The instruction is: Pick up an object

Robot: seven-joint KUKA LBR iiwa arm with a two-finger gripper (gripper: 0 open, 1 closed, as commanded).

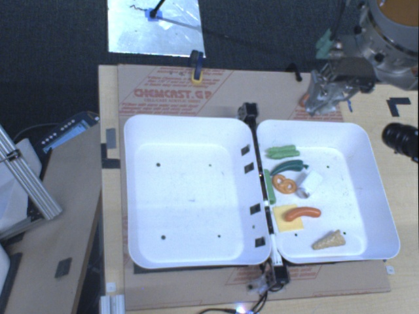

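Note:
My gripper hangs above the bench just beyond the far rim of the right bin, apart from everything in it. Several small things lie in that bin's left half: a green pea pod, a dark green curved piece, an orange pretzel, a white block, a yellow slice with a red sausage lying partly on it, and a tan wedge near the front.
The left bin sits beside the right one, joined by a black hinge strip. Behind the bins are a yellow-and-blue clip and a shiny sheet.

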